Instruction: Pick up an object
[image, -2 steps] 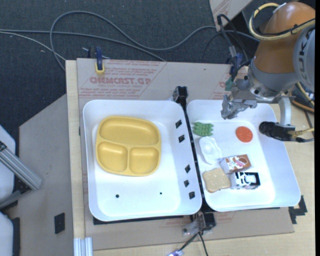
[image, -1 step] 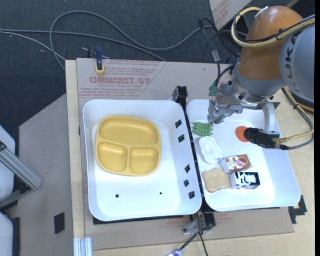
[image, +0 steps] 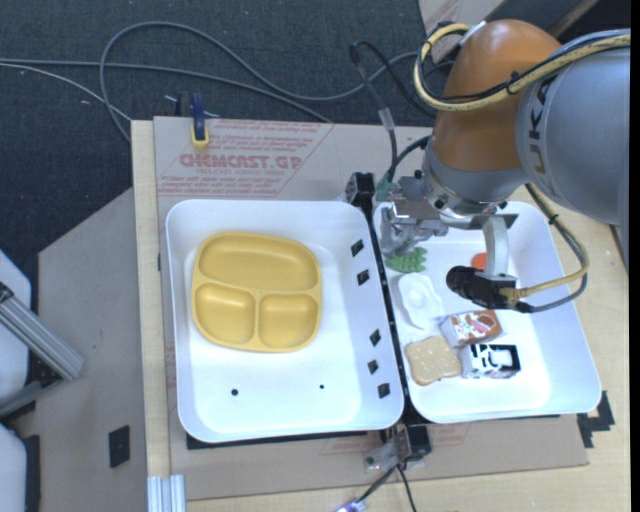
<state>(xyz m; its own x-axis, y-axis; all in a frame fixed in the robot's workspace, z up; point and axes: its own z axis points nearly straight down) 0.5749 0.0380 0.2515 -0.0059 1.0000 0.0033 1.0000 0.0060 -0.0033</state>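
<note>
The right bin (image: 560, 385) holds several small objects: a green leafy piece (image: 408, 262), a white cup-like piece (image: 418, 296), a slice of toast (image: 432, 361), a brown and red packet (image: 472, 326), a black and white item (image: 495, 358) and an orange bit (image: 480, 262) behind a black part of the arm. My gripper (image: 402, 235) hangs over the bin's far left corner, just above the green leafy piece. I see nothing between its fingers.
The left bin (image: 190, 380) holds a yellow divided plate (image: 258, 291). A divider with black clips (image: 375, 300) separates the bins. The big grey and orange arm (image: 500, 100) covers the right bin's far side. Cables (image: 250, 90) lie on the dark floor behind.
</note>
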